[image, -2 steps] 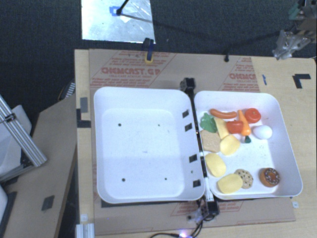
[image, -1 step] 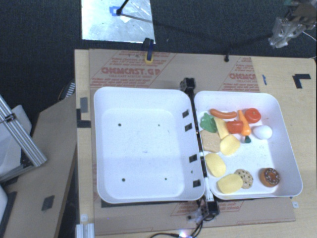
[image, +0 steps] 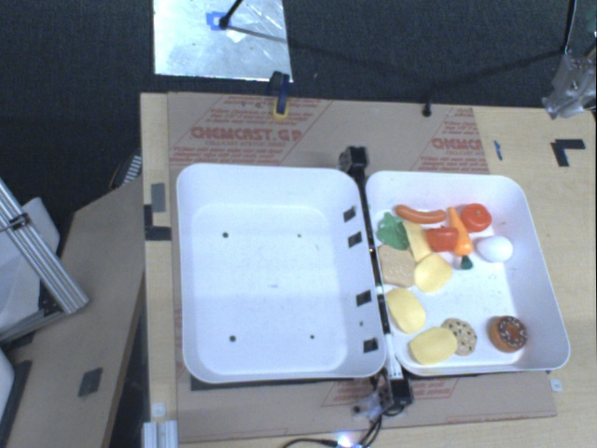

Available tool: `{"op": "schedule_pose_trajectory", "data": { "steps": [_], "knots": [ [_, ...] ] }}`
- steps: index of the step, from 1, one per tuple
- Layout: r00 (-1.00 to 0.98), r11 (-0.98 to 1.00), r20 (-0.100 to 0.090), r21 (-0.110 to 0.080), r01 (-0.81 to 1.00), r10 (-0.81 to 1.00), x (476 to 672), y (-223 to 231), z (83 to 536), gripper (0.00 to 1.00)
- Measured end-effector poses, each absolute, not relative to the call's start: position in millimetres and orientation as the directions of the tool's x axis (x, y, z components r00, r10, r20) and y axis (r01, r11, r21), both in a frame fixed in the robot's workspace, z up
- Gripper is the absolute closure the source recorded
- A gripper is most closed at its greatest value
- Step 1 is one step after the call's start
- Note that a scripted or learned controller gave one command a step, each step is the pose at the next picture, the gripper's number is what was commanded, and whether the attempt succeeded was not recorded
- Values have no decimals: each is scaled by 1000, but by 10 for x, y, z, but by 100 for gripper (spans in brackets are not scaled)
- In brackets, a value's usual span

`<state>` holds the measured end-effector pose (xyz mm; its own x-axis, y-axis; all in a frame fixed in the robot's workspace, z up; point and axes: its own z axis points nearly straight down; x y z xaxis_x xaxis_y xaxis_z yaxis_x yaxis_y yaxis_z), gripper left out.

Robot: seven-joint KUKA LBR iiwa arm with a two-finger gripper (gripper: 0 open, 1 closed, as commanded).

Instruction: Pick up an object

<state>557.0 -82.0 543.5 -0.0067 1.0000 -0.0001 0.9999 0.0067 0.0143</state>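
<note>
The right bin holds several toy foods. Along its far side lie a sausage, a red tomato, an orange carrot, a red pepper and a white egg. A green leaf and a tan bread slice sit near the left wall. Three yellow pieces run down toward the near edge. Next to the lowest one lie a chip cookie and a chocolate donut.
The left bin stands beside the right one, joined by a black clamp strip. Both rest on a cardboard sheet. A silvery plate lies beyond the bench. A grey metal fitting stands at the far right.
</note>
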Motion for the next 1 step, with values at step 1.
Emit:
{"op": "schedule_pose_trajectory", "data": {
  "steps": [1],
  "knots": [
    [-1, 1, -2, 4, 1000, 1000, 6098, -953, 5346, 100]
  ]
}}
